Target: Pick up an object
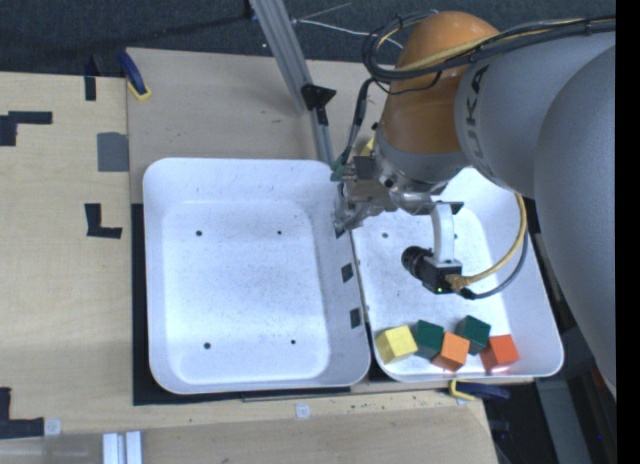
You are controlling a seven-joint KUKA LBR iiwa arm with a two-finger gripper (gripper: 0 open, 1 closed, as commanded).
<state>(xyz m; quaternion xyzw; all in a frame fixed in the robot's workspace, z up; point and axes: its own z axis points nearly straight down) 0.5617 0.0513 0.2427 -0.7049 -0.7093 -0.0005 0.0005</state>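
With the pincer [352, 214] seemingly empty, its state hard to tell, the approach is in hand: next it must travel to the 5 blocks [447, 342] well below-right.

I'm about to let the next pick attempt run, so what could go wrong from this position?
1. The hand sits over the rims where the left bin meets the right bin, far from the blocks; lowering here could strike a rim.
2. The yellow block, two green blocks and two orange blocks are bunched in the right bin's near corner, so a grasp may catch two or hit the wall.
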